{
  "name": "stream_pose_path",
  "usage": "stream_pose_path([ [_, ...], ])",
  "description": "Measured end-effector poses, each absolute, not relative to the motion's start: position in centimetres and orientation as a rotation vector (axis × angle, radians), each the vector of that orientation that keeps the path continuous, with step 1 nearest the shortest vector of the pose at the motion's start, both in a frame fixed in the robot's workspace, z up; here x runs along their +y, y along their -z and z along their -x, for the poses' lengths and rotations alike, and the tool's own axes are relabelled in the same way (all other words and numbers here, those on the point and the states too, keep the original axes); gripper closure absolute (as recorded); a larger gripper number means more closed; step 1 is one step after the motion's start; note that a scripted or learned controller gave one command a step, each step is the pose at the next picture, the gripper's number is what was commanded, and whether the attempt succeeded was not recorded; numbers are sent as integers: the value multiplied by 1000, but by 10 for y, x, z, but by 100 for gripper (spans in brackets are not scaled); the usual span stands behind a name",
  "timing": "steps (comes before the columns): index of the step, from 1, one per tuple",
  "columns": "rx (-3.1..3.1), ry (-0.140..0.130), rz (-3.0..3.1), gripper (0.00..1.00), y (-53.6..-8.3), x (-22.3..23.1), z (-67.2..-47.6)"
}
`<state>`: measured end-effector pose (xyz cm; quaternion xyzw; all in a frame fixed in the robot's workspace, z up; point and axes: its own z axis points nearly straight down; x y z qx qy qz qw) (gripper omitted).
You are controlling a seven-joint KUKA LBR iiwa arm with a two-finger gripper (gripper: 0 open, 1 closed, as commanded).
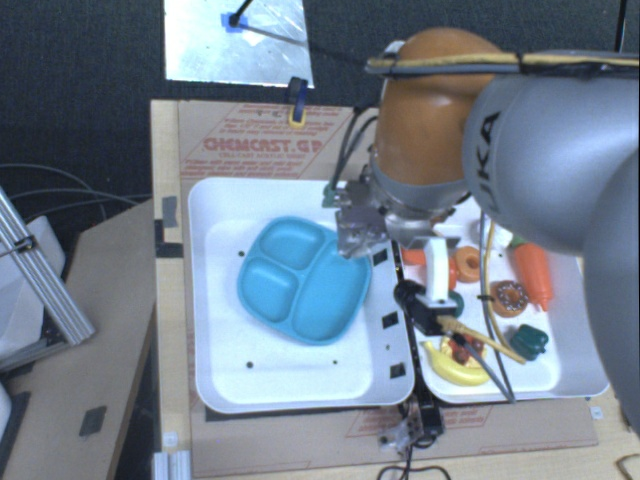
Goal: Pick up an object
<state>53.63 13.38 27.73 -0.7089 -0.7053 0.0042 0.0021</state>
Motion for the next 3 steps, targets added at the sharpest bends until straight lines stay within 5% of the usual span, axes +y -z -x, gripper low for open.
stream_pose_path([
  [2, -2231, 5, 2213, 100, -304, 138, -539],
  [3, -2219, -9, 2221, 100, -185, 131, -579],
])
